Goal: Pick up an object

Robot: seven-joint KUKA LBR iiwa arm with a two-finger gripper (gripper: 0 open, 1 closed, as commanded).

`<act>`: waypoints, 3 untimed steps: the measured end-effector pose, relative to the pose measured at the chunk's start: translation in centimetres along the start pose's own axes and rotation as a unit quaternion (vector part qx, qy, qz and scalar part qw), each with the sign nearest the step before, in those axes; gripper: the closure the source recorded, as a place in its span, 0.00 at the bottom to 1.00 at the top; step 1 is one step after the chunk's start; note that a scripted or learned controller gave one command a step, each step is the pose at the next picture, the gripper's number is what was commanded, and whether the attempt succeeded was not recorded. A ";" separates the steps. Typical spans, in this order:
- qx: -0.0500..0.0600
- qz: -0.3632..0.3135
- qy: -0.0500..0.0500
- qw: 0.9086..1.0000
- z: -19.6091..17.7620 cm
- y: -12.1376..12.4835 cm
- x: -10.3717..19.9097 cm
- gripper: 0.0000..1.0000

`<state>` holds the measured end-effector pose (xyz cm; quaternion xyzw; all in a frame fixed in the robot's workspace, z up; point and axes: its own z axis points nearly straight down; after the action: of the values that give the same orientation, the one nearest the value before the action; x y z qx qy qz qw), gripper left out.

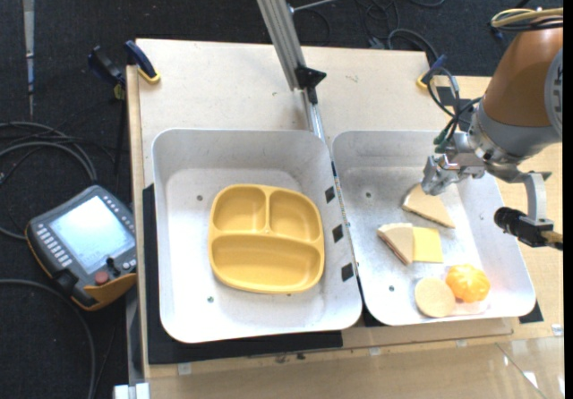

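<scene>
My claw (436, 177) sits low over the right bin (376, 156), its tip at the upper corner of a pale wedge (429, 208). I cannot tell whether it is spread or pressed together: the wrist block covers it from above, and the metal blurs into the bin floor. It may be touching the wedge, but the slant of the view leaves that unclear. The arm (528, 75) is cut off at the right edge, so I see just the orange band and the grey housing below it.

The wedge is a flat tan triangle, lying near the bin's middle with its long edge toward the front. Just in front of it lie a second wedge (397, 240) and a yellow square (428, 245), touching each other. Nearer the front wall, a pale disc (435, 297) rests against an orange lump (467, 282); the lump's shape is hard to read.

In the left bin (179, 165) lies a yellow tray (266, 238) with three compartments, flat and centred.
</scene>
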<state>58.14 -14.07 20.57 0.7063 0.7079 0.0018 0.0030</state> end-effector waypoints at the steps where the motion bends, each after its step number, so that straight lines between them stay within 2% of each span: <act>1: 0.000 0.000 0.000 1.000 -5.9 -0.2 -0.9 1.00; 2: 0.001 0.000 0.000 1.000 -8.1 0.0 -0.9 1.00; 3: 0.004 -0.003 0.002 1.000 -7.4 -0.6 3.9 1.00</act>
<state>57.53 -10.17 28.01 0.7045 0.7097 0.0002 -0.0008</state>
